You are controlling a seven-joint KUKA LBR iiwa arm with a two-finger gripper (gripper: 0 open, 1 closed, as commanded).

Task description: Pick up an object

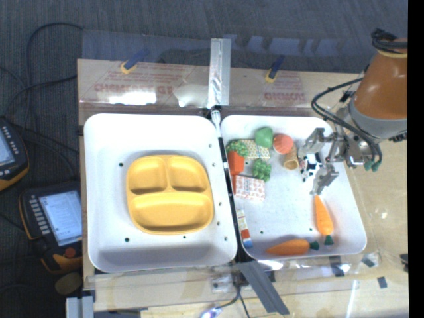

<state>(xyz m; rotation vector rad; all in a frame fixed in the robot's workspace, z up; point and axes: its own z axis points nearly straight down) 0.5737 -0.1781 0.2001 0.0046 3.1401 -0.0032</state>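
My gripper (317, 159) hangs over the right side of the right bin (344, 197), its two grey fingers (324, 179) spread apart, open. A small black-and-white toy (307, 168) lies just left of the fingers; I cannot tell if it touches them. To the left lie a tan cone (291, 161), a red-orange ball (283, 142) and a green piece (264, 136). One carrot (322, 217) rests below the gripper, another carrot (289, 247) along the front wall.
A red-and-white box (250, 187), green broccoli (262, 169) and an orange piece (235, 161) crowd the right bin's left side. The left bin (106, 144) holds a yellow divided plate (170, 192). A metal divider post (218, 71) stands behind the bins.
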